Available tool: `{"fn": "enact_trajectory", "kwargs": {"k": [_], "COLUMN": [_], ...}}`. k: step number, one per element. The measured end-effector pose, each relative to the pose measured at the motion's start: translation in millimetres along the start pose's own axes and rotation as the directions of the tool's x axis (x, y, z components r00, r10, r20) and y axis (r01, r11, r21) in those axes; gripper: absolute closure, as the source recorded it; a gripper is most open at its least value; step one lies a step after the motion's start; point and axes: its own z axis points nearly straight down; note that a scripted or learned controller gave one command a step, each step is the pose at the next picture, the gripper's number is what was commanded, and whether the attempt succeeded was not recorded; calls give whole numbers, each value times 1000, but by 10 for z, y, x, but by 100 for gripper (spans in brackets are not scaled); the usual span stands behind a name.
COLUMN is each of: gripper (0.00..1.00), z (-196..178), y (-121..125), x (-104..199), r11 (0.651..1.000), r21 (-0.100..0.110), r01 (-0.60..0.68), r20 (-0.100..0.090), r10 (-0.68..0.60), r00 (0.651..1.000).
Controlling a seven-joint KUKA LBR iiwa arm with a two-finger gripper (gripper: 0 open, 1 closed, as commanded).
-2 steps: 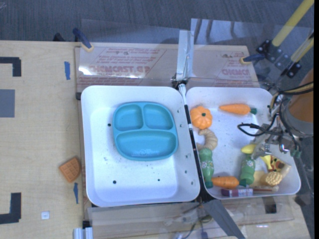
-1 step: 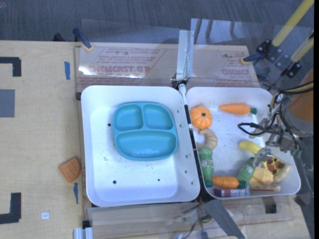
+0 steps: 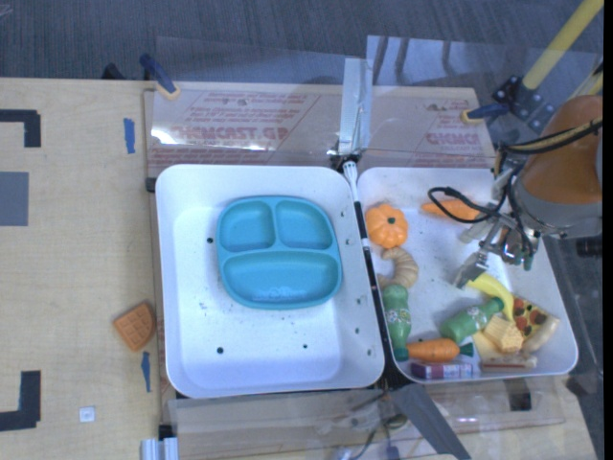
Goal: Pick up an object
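Observation:
My gripper hangs over the right bin, near its right side, open, with nothing between its fingers. Just below it lies a yellow banana, beside a green vegetable, a cheese wedge and a pizza slice. An orange pumpkin sits at the bin's left, with a tan croissant, a green cucumber and a carrot below it. A small orange piece lies at the back of the bin.
The left bin holds a blue divided plate. An orange waffle piece lies on the bench, left of the bins. A purple and white tube rests along the right bin's front wall.

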Motion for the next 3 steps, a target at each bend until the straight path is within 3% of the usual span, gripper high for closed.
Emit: {"fn": "enact_trajectory", "kwargs": {"k": [1,2,3], "gripper": [0,0,0], "z": [-11,-1,-12], "y": [-472,2,-569], "x": [483,80,488], "r11": [998,998,996], "r21": [1,-1,2], "r01": [-63,-63,91], "r20": [-1,1,1], "r10": [63,63,-91], "r00": [998,998,996]}}
